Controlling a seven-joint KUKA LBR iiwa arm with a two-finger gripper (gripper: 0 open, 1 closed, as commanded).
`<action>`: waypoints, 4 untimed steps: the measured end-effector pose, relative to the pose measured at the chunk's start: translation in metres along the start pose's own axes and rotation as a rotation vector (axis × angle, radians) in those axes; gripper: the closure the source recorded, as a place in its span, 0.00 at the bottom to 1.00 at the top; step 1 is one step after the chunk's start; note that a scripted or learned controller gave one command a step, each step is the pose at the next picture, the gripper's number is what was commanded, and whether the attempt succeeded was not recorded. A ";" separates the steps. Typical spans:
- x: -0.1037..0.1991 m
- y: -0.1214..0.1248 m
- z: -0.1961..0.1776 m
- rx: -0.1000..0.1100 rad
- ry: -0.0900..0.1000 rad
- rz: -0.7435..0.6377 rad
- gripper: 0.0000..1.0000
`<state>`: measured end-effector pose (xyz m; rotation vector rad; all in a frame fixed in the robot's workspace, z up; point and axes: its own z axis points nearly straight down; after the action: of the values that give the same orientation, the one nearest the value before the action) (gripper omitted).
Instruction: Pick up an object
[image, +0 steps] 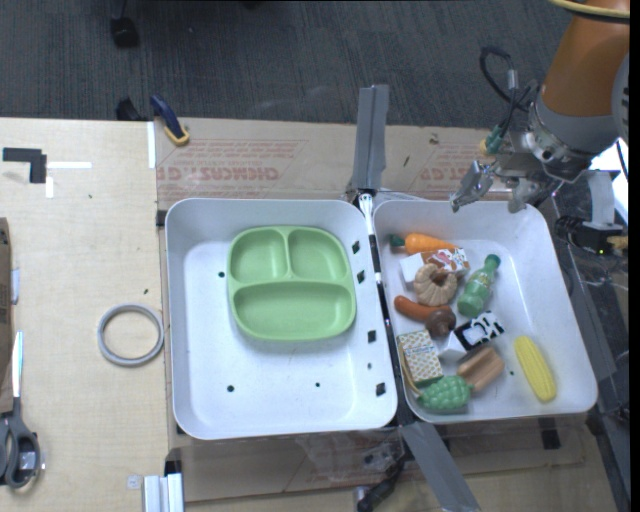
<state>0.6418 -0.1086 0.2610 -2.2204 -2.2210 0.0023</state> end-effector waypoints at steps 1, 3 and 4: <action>-0.022 -0.016 0.143 -0.010 -0.003 -0.119 0.00; -0.035 -0.053 0.095 -0.003 -0.001 -0.536 0.00; 0.003 -0.014 0.168 -0.005 -0.002 -0.547 0.00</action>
<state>0.6274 -0.1058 0.0932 -1.5408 -2.7418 -0.0015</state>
